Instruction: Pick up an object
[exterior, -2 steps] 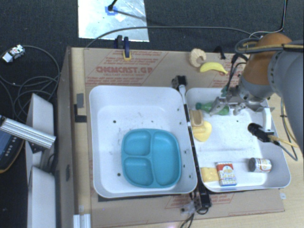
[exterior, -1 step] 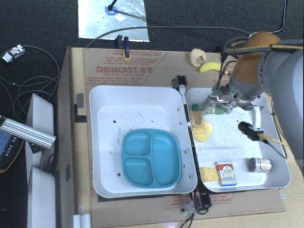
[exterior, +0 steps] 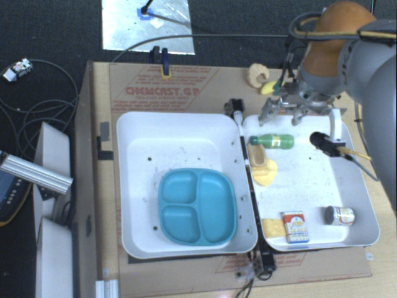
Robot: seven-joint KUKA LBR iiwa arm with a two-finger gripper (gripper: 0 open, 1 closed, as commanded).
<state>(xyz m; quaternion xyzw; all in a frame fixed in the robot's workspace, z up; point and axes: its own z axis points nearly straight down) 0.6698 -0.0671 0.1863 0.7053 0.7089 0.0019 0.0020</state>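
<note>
Camera view looks down on a cardboard sheet (exterior: 167, 89) with red lettering, laid on dark carpet (exterior: 49, 17) and bearing two white bins side by side. One thing lies in the left bin (exterior: 155, 141): a blue divided plate (exterior: 197, 205), toward its 5 o'clock.

The right bin (exterior: 310, 179) holds six things. Along the near wall are one yellow block (exterior: 271, 228) at 7 o'clock, one red-and-white box (exterior: 294, 226) touching it at 6, and one small can (exterior: 339, 215) on its side at 4. At 9 o'clock one pale yellow piece (exterior: 265, 174) lies against one tan block (exterior: 257, 155). At 11 o'clock lies one green bottle (exterior: 272, 141), on its side.

The gripper (exterior: 284, 113) hangs over the bin's far edge, just beyond the bottle, its fingers (exterior: 268, 112) spread with nothing between them.

Farther off, one blue-and-yellow clamp (exterior: 164, 61) stands on the cardboard's far edge, and one silvery sheet (exterior: 124, 23) lies on the carpet.
</note>
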